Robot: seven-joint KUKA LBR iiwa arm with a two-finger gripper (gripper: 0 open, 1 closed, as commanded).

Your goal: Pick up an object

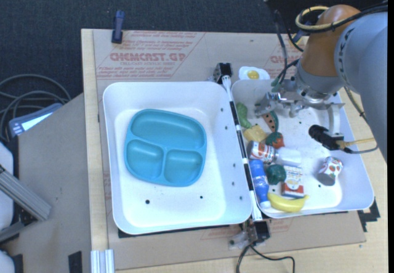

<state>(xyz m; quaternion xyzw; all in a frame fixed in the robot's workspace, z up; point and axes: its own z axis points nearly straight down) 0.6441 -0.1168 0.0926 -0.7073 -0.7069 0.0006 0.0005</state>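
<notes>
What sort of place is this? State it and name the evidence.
Likely a robotics lab bench set up for grasping trials. Two white bins sit side by side on a board, one holding a blue divided tray, the other toy food such as a banana. A grey arm reaches in, and loose cables lie on dark carpet.

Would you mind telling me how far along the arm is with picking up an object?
Nothing looks picked yet: the banana, blue bottle and other items lie in the right bin. In hand: the end effector is down over that bin's upper part. The grasp and lift remain. The left bin holds a blue divided tray.
</notes>
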